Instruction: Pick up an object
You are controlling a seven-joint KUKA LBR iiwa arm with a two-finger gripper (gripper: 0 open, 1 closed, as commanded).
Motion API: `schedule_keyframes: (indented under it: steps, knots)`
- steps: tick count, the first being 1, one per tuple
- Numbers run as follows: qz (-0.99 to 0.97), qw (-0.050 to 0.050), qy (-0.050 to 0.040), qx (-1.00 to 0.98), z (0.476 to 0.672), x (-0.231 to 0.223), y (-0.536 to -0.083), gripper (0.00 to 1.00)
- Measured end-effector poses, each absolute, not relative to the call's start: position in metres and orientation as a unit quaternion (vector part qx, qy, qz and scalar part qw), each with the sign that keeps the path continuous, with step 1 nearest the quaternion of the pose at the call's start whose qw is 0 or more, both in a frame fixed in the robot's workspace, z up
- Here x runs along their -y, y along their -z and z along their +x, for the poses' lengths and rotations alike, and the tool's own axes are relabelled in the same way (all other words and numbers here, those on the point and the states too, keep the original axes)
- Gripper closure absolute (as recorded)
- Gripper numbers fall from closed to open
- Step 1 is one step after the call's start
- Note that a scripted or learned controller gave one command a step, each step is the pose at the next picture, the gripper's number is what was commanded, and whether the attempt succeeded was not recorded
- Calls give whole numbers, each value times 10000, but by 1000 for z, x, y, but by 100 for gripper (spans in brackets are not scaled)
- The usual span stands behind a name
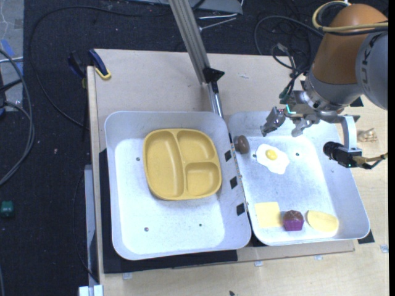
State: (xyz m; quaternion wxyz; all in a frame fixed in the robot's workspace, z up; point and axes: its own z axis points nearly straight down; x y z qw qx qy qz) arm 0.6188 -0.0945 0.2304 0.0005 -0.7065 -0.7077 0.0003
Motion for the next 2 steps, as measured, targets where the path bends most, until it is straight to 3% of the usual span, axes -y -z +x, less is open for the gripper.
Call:
schedule_keyframes:
  steps: [1,2]
  knots:
    - [-7065,2,-1,7077,619,95,-231,0]
    - [-7069,14,-16,7073,627,95,-182,0]
